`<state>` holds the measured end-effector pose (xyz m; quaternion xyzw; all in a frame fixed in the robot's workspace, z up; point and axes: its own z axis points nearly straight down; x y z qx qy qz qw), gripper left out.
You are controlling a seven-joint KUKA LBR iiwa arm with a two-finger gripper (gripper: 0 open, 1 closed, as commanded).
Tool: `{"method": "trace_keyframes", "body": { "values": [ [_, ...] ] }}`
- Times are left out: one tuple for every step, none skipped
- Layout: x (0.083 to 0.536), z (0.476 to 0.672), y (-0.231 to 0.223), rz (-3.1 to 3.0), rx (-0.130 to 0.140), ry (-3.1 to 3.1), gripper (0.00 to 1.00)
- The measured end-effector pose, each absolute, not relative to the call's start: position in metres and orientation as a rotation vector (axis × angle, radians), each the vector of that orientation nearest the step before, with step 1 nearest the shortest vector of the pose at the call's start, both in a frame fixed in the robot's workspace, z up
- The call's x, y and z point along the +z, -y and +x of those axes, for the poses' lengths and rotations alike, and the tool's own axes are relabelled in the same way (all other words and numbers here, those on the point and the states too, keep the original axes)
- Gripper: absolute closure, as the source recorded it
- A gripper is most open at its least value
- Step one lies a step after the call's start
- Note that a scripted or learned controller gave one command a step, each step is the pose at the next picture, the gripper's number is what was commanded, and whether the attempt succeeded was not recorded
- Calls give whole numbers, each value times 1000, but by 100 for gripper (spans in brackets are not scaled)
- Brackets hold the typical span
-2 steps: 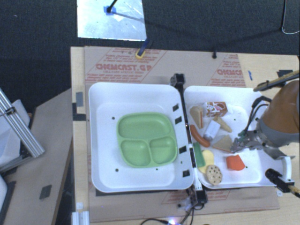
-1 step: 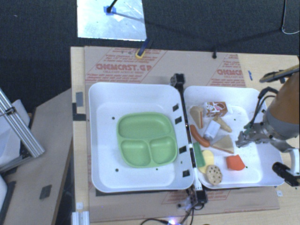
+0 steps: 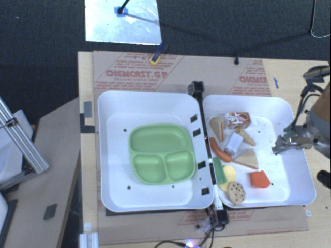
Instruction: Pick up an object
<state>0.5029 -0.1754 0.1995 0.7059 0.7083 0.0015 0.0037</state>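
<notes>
The right bin (image 3: pixel 295 190) holds several toy foods along its left side: a brown and red packet (image 3: pixel 238 119), a carrot (image 3: pixel 220 150), a tan wedge (image 3: pixel 248 159), an orange-red block (image 3: pixel 259 179), a yellow piece (image 3: pixel 228 175), a green strip (image 3: pixel 219 173) and a chocolate-chip cookie (image 3: pixel 236 192). My gripper (image 3: pixel 283 144) hovers over the right part of this bin, to the right of the tan wedge and above the orange-red block. Nothing shows between its tips. The arm (image 3: pixel 318 123) comes in from the right edge.
The left bin (image 3: pixel 111 138) holds a green three-compartment plate (image 3: pixel 160 154). A black divider with clips (image 3: pixel 202 138) runs between the bins. Both bins rest on a cardboard sheet (image 3: pixel 134 71). A metal frame (image 3: pixel 20 138) stands at the left.
</notes>
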Motion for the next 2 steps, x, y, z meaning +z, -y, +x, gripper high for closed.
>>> {"method": "trace_keyframes", "body": {
  "values": [
    [226, 504, 176, 2213, 3, -2224, 100],
    [217, 530, 126, 2209, 5, -2231, 100]
  ]
}}
